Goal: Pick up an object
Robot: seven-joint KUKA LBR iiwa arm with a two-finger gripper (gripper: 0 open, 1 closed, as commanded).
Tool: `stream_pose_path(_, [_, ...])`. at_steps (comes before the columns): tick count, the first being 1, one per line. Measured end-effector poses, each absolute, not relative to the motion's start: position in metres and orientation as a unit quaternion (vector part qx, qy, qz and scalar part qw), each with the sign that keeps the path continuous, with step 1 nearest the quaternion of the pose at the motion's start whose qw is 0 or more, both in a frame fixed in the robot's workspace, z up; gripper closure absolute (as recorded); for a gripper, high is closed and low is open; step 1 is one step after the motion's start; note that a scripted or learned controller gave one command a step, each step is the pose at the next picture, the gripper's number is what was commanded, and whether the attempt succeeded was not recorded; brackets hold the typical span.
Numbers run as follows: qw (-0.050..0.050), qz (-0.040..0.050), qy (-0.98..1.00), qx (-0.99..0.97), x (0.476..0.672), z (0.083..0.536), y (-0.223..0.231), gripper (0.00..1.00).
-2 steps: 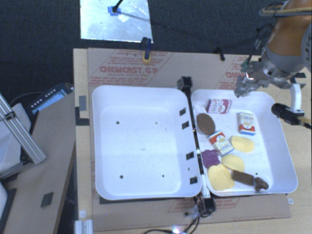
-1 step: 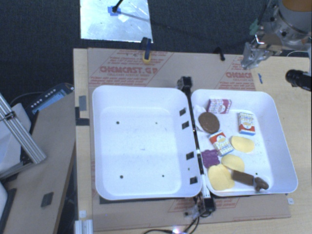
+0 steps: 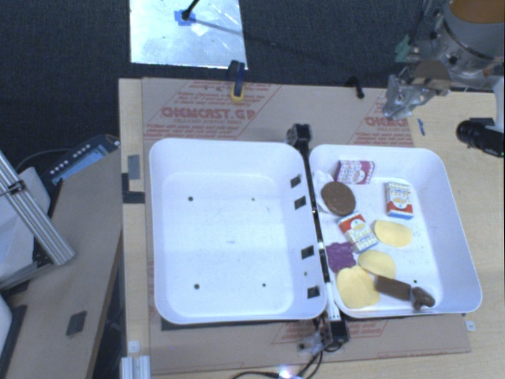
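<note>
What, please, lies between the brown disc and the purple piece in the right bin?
In the camera view, a small red-and-white box lies between the brown disc and the purple piece.

Bright, even light — bins glare white, edges perhaps soft.

In the right bin you have a purple-and-white packet, a brown disc, two red-and-white cartons, a flat purple piece, three pale yellow discs and a brown bar lying flat.
</note>
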State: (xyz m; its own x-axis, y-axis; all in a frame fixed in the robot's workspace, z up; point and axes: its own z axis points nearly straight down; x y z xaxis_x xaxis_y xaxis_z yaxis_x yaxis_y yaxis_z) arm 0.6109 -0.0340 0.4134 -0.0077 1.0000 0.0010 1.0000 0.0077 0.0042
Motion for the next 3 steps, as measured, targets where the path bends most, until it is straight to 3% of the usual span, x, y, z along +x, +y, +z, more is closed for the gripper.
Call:
stream_pose_path(1, [0.002, 0.0026, 0.71, 0.705, 0.562, 0.451, -0.018, 1.0])
stream_pose_path(3, [0.001, 0.0016, 0.71, 0.705, 0.489, 0.484, 0.026, 1.0])
